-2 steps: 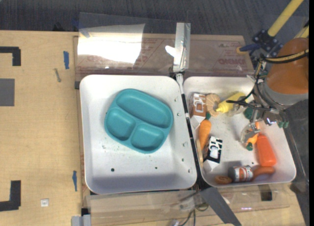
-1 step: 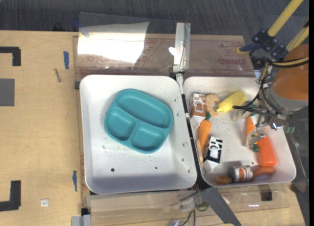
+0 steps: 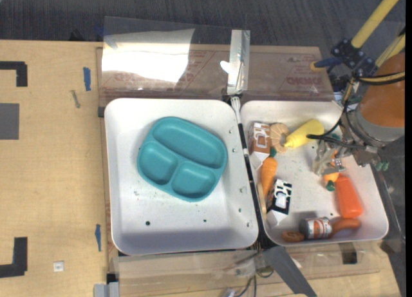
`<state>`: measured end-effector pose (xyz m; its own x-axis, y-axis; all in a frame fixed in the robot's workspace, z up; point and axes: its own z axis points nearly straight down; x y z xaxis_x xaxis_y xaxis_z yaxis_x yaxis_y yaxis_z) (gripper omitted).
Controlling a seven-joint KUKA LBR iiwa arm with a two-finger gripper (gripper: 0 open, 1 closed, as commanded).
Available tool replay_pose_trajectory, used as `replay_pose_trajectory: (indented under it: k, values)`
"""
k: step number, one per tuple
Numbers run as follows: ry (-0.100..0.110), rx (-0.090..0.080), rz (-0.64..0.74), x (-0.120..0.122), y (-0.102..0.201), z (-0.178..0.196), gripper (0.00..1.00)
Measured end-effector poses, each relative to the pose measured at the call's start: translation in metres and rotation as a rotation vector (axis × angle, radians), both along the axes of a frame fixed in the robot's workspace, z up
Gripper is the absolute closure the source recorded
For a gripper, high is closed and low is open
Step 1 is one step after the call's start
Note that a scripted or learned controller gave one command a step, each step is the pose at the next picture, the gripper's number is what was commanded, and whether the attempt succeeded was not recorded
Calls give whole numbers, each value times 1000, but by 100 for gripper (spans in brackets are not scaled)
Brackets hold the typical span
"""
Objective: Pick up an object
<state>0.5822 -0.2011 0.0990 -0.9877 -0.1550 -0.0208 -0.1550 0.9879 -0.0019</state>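
My gripper [image 3: 328, 162] hangs low over the right bin [image 3: 380, 225], reaching in from the right below the arm's orange band [image 3: 386, 99]. A small orange piece [image 3: 331, 177] lies just beneath its tip. An orange bottle-shaped object [image 3: 348, 199] lies right below that. A yellow object [image 3: 301, 135] rests to the gripper's upper left. Also in this bin are a brown box [image 3: 260, 138], an orange carrot [image 3: 268, 173], a black-and-white card [image 3: 280, 196], a small can [image 3: 317, 227] and a reddish sausage [image 3: 293, 237].
The left bin [image 3: 129, 225] holds a teal divided plate [image 3: 182, 158]. A clear plastic sheet [image 3: 148, 57] and an upright metal strip [image 3: 238, 60] stand behind the bins. Yellow rods and cables [image 3: 373, 19] cross the upper right corner.
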Motion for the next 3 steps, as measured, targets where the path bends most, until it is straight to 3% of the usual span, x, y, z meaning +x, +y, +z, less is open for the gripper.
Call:
replay_pose_trajectory:
  k: [1, 2, 3]
  values:
    - [2, 0, 0, 0, 0, -1, 0]
    - [8, -1, -28, -17, 2, -11, 0]
    - [-1, -2, -27, -13, 3, 0, 100]
